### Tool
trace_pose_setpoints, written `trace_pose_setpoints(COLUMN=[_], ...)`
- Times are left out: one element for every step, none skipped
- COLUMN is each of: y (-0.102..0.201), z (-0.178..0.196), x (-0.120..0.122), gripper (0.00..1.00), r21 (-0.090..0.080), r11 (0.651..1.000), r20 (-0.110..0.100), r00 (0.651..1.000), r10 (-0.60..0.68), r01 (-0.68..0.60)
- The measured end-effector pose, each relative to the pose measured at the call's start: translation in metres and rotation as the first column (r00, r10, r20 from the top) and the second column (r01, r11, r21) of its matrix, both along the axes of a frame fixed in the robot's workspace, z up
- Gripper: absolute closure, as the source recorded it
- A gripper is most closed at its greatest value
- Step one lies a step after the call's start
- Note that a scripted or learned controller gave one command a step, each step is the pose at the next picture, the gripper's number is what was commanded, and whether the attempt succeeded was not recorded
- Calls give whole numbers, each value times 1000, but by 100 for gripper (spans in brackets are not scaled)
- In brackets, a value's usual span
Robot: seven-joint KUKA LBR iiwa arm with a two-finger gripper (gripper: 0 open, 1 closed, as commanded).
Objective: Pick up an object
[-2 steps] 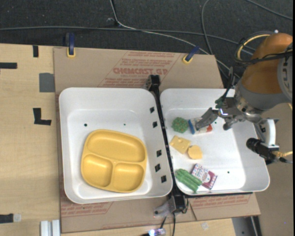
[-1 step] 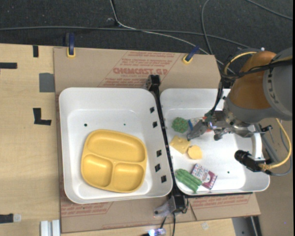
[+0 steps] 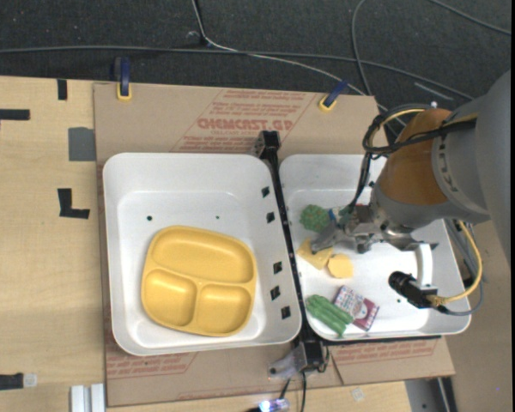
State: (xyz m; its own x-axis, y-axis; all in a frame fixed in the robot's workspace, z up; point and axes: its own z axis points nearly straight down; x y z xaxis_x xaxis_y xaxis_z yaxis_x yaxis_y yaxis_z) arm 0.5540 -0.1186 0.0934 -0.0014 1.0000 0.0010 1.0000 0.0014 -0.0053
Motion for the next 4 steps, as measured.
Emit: trace_pose_setpoints(y=[0,1,1,54], z=[13,55,108,122], x=[1,3,4,19], gripper=[100,100,100,100], r21=[0,-2,-2,1], r11=[1000,1000,1000,1000], r20=[4,8,9,6], r00=[1000,1000,1000,1000], r10=[1,0,0,5], r01=[-1,0,0,-5])
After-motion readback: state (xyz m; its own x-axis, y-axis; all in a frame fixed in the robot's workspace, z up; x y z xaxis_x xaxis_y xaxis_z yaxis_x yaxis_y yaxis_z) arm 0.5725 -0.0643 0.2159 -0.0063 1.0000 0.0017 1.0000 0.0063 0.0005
